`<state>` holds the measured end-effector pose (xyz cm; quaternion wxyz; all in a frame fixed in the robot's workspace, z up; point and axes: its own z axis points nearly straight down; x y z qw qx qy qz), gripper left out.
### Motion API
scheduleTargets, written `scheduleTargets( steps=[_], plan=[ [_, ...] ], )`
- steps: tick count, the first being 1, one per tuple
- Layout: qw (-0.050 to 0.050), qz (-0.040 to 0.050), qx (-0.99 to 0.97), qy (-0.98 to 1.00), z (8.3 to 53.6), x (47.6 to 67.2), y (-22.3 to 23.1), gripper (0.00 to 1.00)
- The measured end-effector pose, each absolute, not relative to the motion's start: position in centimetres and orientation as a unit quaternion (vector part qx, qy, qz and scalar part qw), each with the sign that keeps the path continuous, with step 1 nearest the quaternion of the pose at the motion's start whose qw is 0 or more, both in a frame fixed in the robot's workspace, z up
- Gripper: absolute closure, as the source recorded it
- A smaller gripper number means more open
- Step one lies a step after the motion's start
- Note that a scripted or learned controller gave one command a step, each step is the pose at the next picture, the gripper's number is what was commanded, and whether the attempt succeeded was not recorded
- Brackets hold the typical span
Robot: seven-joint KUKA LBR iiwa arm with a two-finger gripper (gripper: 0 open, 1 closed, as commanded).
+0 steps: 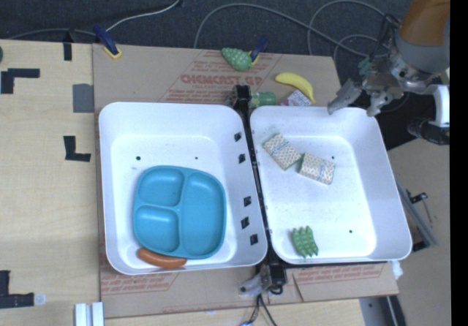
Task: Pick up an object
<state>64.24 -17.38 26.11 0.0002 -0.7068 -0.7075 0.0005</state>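
My hand [358, 101] hangs over the top-right corner of the right bin [380, 193], just past its far rim. Fingers look spread apart w/ nothing between them. The orange band sits above the wrist at the upper right.

Right bin holds 3 things: a patterned block [281, 150] tilted near the upper middle, a 2nd patterned block [317, 168] just beside it to the right, corners nearly touching, and a green ridged toy [305, 241] near the front rim, well apart from both.

Left bin [117, 171] holds a blue divided plate [179, 210] toward the front, w/ an orange sausage-shaped toy [161, 259] against its front edge.

On the counter [44, 171] behind the bins: a yellow banana [295, 85], a green leafy toy [235, 58] w/ a blue clip beside it, plus a small pinkish item, too small to ID, next to the banana.
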Motion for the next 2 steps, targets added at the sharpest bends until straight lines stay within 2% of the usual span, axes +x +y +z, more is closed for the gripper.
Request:
scheduleTargets(
  steps=[1,2],
  plan=[
    [-0.004,-0.0017,-0.707,-0.707,9.8,61.4,-21.4,0.00],
    [-0.005,-0.0035,-0.707,-0.707,9.0,56.1,-15.0,0.00]
  ],
)
